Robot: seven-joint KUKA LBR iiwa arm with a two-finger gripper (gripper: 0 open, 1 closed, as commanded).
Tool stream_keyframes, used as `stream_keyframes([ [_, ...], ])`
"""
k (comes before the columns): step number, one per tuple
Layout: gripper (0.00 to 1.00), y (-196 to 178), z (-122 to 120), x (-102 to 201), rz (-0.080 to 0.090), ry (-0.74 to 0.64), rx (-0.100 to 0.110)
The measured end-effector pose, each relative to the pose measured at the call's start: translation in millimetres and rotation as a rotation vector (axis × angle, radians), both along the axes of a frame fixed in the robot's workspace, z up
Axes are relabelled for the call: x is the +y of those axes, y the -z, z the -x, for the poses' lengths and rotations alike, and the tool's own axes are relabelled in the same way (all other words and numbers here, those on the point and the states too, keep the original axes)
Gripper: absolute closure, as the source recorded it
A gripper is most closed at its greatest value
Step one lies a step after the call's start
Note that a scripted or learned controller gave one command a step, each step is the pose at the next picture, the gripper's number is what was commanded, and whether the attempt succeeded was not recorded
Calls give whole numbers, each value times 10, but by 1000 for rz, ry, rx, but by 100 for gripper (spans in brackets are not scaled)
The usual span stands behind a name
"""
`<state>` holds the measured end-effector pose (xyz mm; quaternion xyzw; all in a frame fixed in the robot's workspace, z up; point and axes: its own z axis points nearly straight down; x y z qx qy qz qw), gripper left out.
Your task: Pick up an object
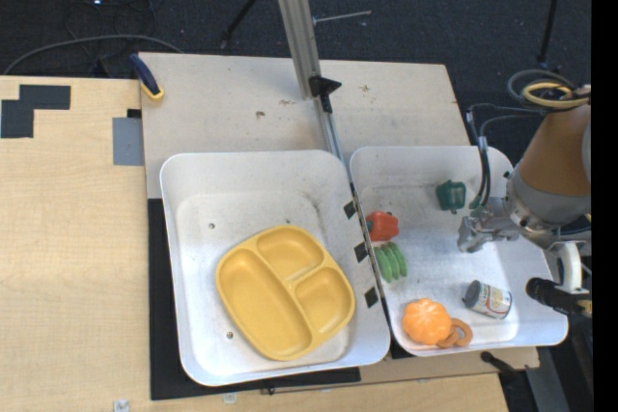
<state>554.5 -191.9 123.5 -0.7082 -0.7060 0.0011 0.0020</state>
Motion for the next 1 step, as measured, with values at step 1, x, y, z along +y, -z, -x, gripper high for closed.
stream_keyframes([
  [1, 100, -436, -29, 46, 2, -5, -7],
])
